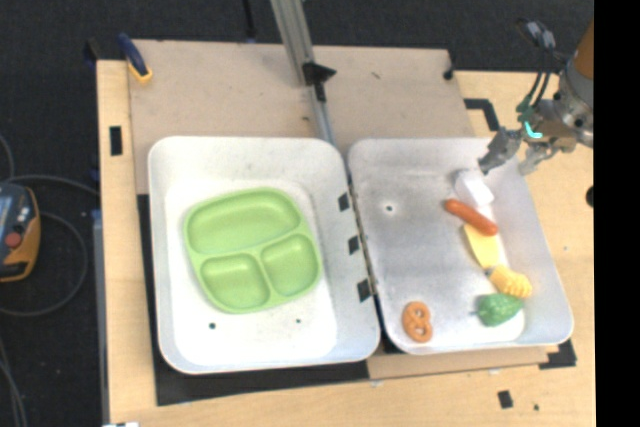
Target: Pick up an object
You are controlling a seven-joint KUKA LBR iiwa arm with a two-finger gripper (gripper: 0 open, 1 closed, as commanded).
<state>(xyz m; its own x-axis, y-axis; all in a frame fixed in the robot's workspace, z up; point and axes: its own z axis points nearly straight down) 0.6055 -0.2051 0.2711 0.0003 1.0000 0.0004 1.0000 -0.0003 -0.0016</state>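
Note:
Several toy foods lie in the right bin (pixel 400 175). A white piece (pixel 472 185) sits nearest the far right corner, with an orange sausage-like piece (pixel 470 214) just below it. Further down come a yellow wedge (pixel 483 247), a yellow corn cob (pixel 511 283) and a green broccoli (pixel 497 308). An orange pretzel (pixel 417 320) rests near the front edge. My gripper (pixel 511 157) hangs over the bin's far right rim, just up and right of the white piece. It is open, with nothing between its fingers.
The left bin (pixel 170 165) holds a green divided plate (pixel 252 248). An aluminium post (pixel 285 0) rises behind the bins, between them. A blue and yellow clamp (pixel 135 60) sits at the bench's far left corner.

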